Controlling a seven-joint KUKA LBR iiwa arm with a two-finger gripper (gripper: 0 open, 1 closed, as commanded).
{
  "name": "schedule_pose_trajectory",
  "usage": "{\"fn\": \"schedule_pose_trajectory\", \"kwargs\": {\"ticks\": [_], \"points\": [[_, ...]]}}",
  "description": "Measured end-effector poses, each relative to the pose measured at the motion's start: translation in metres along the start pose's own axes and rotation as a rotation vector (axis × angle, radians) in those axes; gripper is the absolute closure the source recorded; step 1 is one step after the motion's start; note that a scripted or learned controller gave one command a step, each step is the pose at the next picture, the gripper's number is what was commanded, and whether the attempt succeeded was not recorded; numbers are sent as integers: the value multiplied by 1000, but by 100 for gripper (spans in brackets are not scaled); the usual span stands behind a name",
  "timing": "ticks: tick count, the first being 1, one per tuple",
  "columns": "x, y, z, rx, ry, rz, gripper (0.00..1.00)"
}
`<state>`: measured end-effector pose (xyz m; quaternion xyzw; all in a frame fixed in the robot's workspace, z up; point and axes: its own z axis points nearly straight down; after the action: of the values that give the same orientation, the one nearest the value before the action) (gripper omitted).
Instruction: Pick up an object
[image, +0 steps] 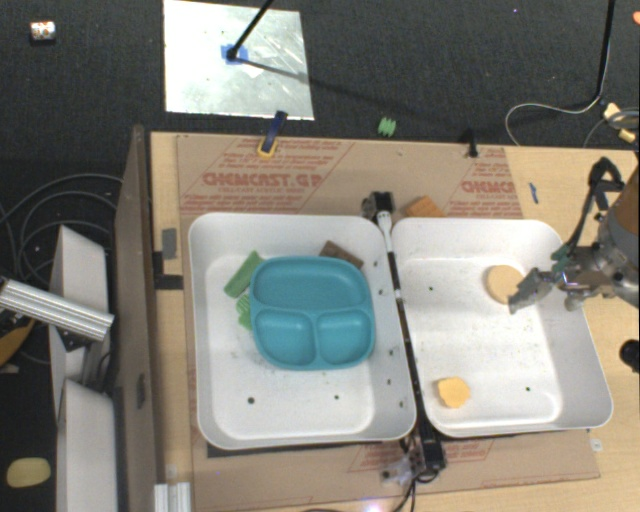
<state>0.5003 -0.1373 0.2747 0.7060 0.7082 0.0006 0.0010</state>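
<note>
In the right bin (560, 400), a round tan piece (502, 282) lies near the far right. A small yellow-orange chunk (453, 392) rests near the bin's front edge. My gripper (550, 293) hangs over the bin's right side, just right of the tan piece. Its fingers are spread open, and one fingertip (524, 294) sits close beside the tan piece. Nothing is between the fingers. The left bin (215, 400) holds a blue divided plate (310, 310), green pieces (241, 276) at the plate's left edge and a brown block (343, 253) behind the plate.
A black divider (392, 280) runs between the two bins. An orange-brown block (423, 207) lies on the cardboard behind the bins. Cables hang at the far right (600, 90).
</note>
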Motion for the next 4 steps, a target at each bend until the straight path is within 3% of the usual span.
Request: {"fn": "schedule_pose_trajectory", "kwargs": {"ticks": [1, 2, 3, 4], "points": [[-1, 76, 12, -5, -1, -5, 0], [-32, 94, 28, -2, -2, 2, 0], [-65, 112, 107, 3, -1, 3, 0], [-63, 126, 194, 5, 1, -2, 0]]}}
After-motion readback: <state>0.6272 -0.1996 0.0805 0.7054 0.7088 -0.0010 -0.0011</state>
